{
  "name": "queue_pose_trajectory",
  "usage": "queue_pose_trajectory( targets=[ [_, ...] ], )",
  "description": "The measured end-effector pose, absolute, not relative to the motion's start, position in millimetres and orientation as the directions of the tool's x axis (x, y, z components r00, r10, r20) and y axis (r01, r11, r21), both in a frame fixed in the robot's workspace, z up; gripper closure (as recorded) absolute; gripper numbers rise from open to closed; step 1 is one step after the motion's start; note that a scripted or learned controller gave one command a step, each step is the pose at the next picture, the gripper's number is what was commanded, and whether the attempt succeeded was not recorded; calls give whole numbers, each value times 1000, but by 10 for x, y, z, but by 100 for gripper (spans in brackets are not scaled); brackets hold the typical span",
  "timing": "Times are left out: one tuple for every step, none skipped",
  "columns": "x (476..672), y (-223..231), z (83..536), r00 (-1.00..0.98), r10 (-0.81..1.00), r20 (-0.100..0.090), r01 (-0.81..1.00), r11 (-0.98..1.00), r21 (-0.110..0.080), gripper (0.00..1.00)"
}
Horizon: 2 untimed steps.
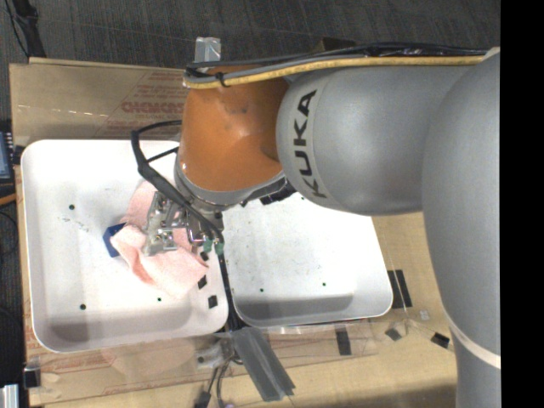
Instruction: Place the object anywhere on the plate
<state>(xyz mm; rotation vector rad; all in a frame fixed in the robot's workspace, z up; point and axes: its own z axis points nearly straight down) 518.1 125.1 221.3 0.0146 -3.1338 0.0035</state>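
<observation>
Arm: grey KUKA with orange band, reaching from the right over both bins.
Gripper: low in the left bin, near its right wall, over the cloth.
Fingers: state cannot be told.
Pink cloth: crumpled on left bin floor, right half.
Blue object: at the cloth's left edge, touching it.
Right bin: beside the left bin.

This looks like a robotics lab or test cell, though the tight framing leaves some doubt. A grey industrial arm marked KUKA reaches in from three o'clock over two shallow white bins on a cardboard-covered bench. Dark carpet lies at twelve o'clock, and black cables trail along the wrist.
</observation>
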Motion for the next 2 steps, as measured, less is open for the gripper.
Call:
queue_pose_trajectory(
  targets=[
    [4952,1708,2255,-1000,-10,8,-10,1000,-3,100],
    [4953,1707,2256,-1000,-9,8,-9,1000,-3,0]
  ],
)
